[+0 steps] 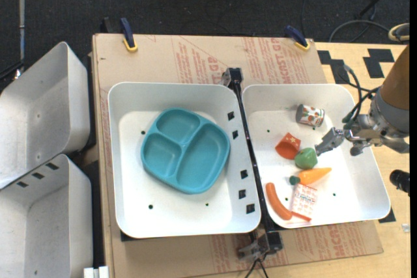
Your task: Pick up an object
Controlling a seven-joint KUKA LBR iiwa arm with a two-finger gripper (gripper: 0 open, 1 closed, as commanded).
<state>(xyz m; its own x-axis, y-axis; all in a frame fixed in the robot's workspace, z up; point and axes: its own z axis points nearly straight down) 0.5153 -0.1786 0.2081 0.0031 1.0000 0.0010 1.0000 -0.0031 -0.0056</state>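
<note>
- Dark carpet and loose cables surround a cardboard-topped bench (195, 55) clamped at its far edge, with two white bins side by side on it.
- Left bin (130, 114) holds a teal divided plate (186, 150).
- Right bin (365, 185) holds the pickable clutter: a small can (311, 115) on its side at the far end, a red wedge-shaped piece (287, 146), a green round toy (305, 157), an orange carrot (314, 174), a red-and-white packet (303, 198) and a red sausage shape (279, 201) near the front rim.
- From where I stand the gripper (329, 141) reaches in from the right, low over the bin, its tip just beside the green toy on that toy's far right side.
- Its fingers look dark and foreshortened, so I cannot tell how wide they stand; nothing shows between them, so I judge it holds nothing yet.
- To do this well, I'd say centre on the green toy and come down straight, since the wedge and carrot touch or nearly touch it and a slanted approach could shove all three.
- A round toy probably slips under an off-centre squeeze, so close across its widest part.
</note>
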